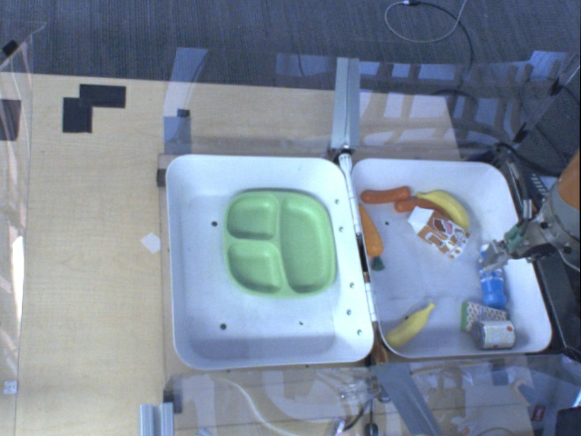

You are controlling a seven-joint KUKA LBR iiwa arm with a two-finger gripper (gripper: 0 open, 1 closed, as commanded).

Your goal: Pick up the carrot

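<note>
The carrot point(369, 232) is lying lengthwise along the right bin's point(531, 243) left wall, green tip pointing down; the tool's point(495, 253) opening is unclear

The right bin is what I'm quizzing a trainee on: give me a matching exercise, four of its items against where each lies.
Items:
1. carrot
2. sausage
3. can
4. blue bottle

Places:
A. front right corner of the bin
B. along the bin's left wall, beside the divider
C. near the right wall, just below the gripper
D. near the back wall, left of a banana

Pairs: 1-B, 2-D, 3-A, 4-C
</note>
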